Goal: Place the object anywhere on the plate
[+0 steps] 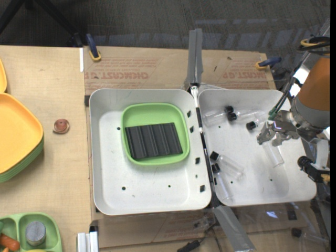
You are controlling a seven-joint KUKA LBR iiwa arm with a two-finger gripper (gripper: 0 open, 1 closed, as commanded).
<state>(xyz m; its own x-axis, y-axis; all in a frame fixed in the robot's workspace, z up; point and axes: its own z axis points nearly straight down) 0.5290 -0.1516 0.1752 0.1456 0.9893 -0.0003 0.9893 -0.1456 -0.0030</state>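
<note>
A green plate (153, 109) lies in the left bin (147, 193), and a dark grey ribbed slab (155, 140) rests on it. In the right bin (252, 188) lie several clear tubes with black caps: one near the back (231, 113), one a little to its right (251, 125), and one at the bin's left side (229, 165). My gripper (269, 133) hangs low over the right side of this bin, just above another clear tube (276, 155). The grey and orange arm (317, 88) comes in from the right.
A stack of yellow plates (18, 135) and a small red disc (61, 125) sit on the bench to the left. A green compartment tray (26, 232) is at the bottom left. Clamps (93, 51) (268, 63) hold the cardboard at the back.
</note>
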